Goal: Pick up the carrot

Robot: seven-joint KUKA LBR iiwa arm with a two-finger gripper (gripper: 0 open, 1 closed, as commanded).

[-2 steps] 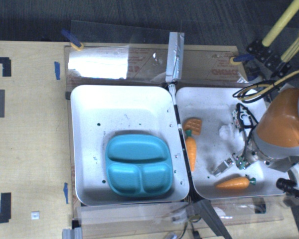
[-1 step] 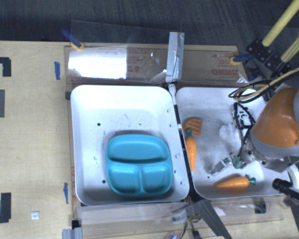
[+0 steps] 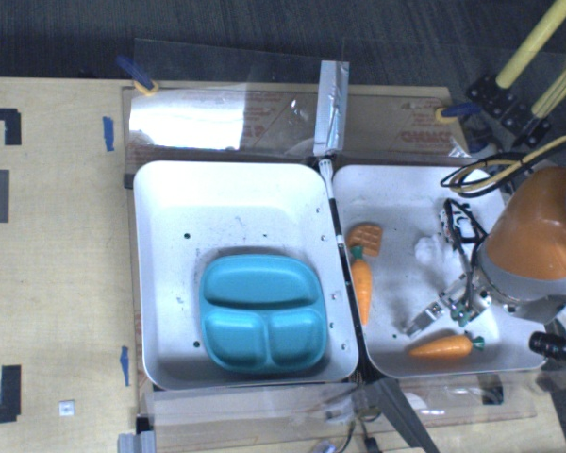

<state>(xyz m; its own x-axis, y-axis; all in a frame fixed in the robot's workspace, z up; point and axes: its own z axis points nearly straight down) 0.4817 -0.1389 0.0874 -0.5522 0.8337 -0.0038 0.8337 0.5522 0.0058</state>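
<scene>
A: In the right bin point(image 3: 396, 192), low on the floor, the claw point(image 3: 432, 315) sits at the end of the grey arm with its orange band point(image 3: 538, 229). How wide does it stand?

B: That cannot be told; the metal tip is small and partly lost under the wrist and its cables.

A: What lies nearest to it?

B: A carrot point(image 3: 442, 347), lying on its side just below the claw, green end toward the right, close to the bin's front wall. Nothing is seen held between the claw's parts.

A: And further out?

B: A second carrot point(image 3: 362, 291) lies lengthwise along the left wall of the same bin, with a small orange-brown piece point(image 3: 366, 237) just above it. A white crumpled object point(image 3: 426, 248) rests near the middle.

A: Beyond the dividing wall?

B: The left bin point(image 3: 170, 206) holds a blue compartment tray point(image 3: 263, 313) toward its front. Both bins rest on the bench point(image 3: 57, 253).
</scene>
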